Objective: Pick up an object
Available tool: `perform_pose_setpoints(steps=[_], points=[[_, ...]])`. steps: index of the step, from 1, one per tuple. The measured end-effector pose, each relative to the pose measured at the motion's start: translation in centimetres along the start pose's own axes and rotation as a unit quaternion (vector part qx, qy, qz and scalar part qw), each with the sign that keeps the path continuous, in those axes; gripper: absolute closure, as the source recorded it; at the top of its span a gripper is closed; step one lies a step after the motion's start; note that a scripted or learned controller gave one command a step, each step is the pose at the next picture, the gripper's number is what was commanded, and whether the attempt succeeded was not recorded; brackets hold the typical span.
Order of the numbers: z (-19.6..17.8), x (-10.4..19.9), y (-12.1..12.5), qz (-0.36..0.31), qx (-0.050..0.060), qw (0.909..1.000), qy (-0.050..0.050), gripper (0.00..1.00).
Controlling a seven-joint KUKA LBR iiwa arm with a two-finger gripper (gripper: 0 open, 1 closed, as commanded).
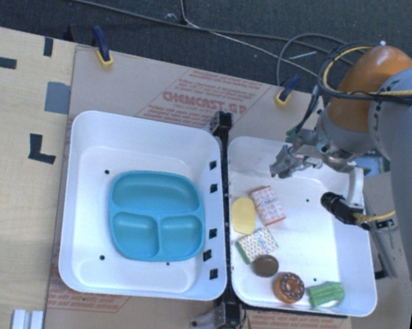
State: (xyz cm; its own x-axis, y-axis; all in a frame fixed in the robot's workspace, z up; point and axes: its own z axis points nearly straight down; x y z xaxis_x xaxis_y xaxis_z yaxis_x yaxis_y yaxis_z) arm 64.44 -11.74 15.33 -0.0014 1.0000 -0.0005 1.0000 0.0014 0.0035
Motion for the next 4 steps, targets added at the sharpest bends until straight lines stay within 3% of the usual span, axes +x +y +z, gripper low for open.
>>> perform_pose_setpoints(steps=[1,2,4], points=[[-5.8,-0.3,-0.8,0.000,0.000,1.0000,0.000,1.00],[-5.3,-0.3,-0.8,0.000,0.002,1.0000,0.000,1.00],[-4.1,11.1,-2.5,-0.002,0.003,1.0000,0.001,1.00]])
